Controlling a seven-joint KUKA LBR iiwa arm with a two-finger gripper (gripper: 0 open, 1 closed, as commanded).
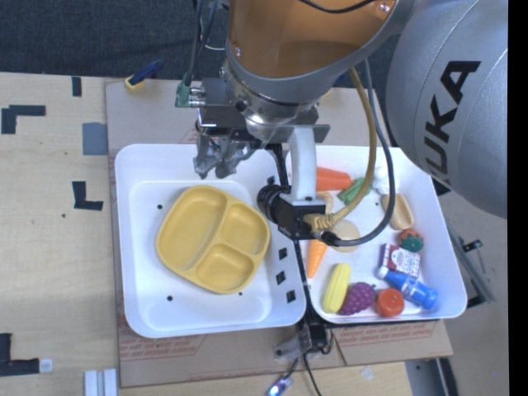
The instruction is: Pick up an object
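My gripper (216, 168) hangs over the back edge of the left bin (125, 221), just behind a yellow divided plate (213, 239) that lies flat in that bin. Its fingers stand slightly apart, open, with nothing between them. The right bin (451, 258) holds toy food: an orange carrot (333, 177) at the back, a second carrot (315, 256) by the divider, a yellow corn cob (336, 287), purple grapes (358, 297), a red tomato (390, 303) and a blue bottle (414, 290). The arm hides part of the right bin's back left.
A red and white carton (400, 261), a strawberry (411, 240), a tan bread piece (401, 211) and a green item (355, 190) also lie in the right bin. Black cables (285, 209) loop down over the divider between the bins. The wooden bench (49, 221) lies to the left.
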